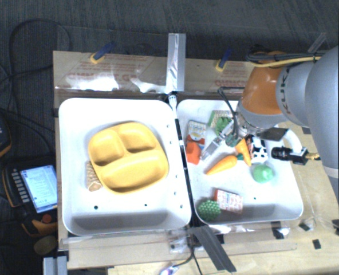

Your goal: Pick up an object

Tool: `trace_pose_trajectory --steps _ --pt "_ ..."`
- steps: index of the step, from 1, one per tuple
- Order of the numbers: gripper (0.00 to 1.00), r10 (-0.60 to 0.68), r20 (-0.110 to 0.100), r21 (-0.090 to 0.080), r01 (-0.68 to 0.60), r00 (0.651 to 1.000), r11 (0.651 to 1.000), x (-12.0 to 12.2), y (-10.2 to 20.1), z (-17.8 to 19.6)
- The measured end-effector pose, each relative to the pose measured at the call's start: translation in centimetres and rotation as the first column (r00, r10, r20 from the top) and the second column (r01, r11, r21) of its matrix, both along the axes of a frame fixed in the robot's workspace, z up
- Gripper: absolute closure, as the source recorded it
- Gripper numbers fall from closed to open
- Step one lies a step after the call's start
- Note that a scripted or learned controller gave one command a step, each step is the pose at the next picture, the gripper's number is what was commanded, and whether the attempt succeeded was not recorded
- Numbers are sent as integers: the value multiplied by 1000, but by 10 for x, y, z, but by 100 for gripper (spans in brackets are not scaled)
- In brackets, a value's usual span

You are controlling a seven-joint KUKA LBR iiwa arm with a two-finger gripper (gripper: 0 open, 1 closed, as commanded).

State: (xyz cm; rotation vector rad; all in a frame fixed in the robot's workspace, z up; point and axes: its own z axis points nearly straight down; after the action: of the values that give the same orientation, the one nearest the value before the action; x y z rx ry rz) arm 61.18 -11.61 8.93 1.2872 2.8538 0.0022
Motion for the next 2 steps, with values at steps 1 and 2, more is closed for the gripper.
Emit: trace_pose_trajectory --steps 1,2 --pt "0 12 1 -3 -12 1000 1000 -32 9 1" --pt "100 13 4 -5 -13 1000 1000 -31 10 11"
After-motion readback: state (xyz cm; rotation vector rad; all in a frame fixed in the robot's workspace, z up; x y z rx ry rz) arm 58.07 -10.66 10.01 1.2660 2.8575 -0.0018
